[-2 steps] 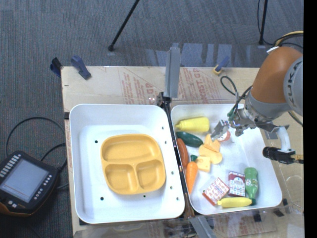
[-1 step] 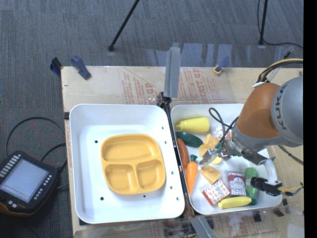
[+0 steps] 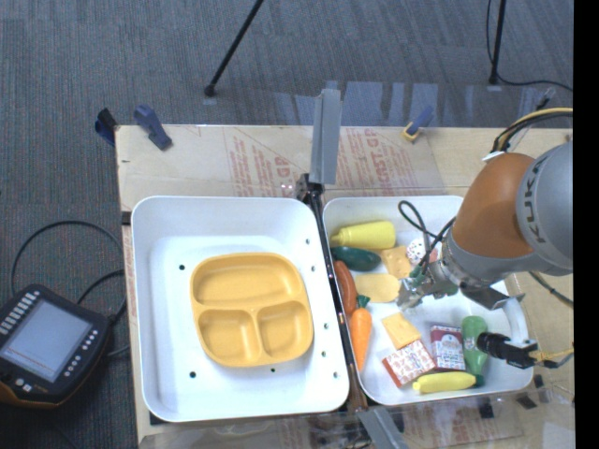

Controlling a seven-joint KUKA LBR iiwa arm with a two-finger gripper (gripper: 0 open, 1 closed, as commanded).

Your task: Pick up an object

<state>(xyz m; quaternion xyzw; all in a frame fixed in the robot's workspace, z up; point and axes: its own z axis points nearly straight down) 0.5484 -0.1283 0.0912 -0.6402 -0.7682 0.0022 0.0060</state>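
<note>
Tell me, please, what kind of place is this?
Probably a robotics lab or test room. A robot arm reaches over two white bins on a bench, a control tablet lies on the grey carpet, and stand legs rise behind.

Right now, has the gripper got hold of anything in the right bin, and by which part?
It cannot be told. The gripper is low in the right bin among the toy foods, beside a pale yellow piece, but no object shows between its fingers.

Single fixed overhead camera, slanted down, both bins [image 3: 150, 251] framed
</note>
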